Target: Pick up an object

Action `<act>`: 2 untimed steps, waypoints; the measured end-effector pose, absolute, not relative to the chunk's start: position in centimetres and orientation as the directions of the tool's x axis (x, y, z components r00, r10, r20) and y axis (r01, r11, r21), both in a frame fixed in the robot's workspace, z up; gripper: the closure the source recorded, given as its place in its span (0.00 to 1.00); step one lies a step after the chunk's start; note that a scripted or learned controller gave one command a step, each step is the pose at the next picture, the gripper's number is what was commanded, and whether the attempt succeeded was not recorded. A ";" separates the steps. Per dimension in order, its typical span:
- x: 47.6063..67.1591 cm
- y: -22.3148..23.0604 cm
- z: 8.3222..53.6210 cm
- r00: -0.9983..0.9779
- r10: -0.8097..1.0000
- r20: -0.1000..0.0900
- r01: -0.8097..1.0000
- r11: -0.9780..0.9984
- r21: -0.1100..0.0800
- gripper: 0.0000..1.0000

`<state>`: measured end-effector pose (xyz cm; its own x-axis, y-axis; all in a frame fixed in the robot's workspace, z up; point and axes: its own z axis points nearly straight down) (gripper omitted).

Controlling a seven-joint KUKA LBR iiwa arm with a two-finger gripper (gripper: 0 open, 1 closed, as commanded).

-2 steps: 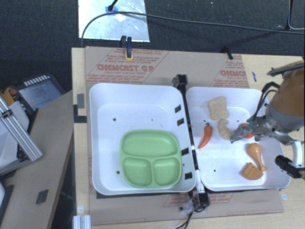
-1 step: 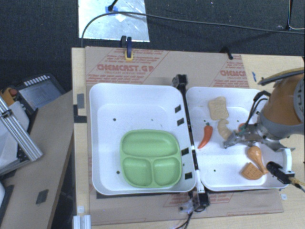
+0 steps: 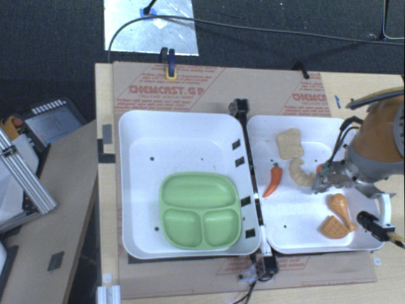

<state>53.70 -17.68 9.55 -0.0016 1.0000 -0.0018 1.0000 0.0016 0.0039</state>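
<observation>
Presently, the right bin [image 3: 266, 189] is stocked with loose food items for picking: cracker [image 3: 290, 144], chilli [image 3: 273, 180], beige curl [image 3: 302, 172], drumstick [image 3: 338, 206], orange wedge [image 3: 334, 227]. The gripper [image 3: 324, 177] is lowered just beside the curl; its state cannot be told. A green tray [image 3: 199, 209] is kept in the left bin [image 3: 145, 144].

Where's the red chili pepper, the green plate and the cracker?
chili pepper [image 3: 273, 180], camera view, middle of its red body
green plate [image 3: 166, 195], camera view, its left rim
cracker [image 3: 290, 144], camera view, its centre
</observation>
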 end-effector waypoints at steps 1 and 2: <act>53.9 -17.2 15.9 -0.004 1.000 -0.002 1.000 0.004 0.007 1.00; 53.5 -17.9 20.6 -0.003 1.000 -0.002 1.000 0.003 0.006 1.00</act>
<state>53.52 -17.85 20.57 -0.0032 1.0000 -0.0023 1.0000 0.0032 0.0064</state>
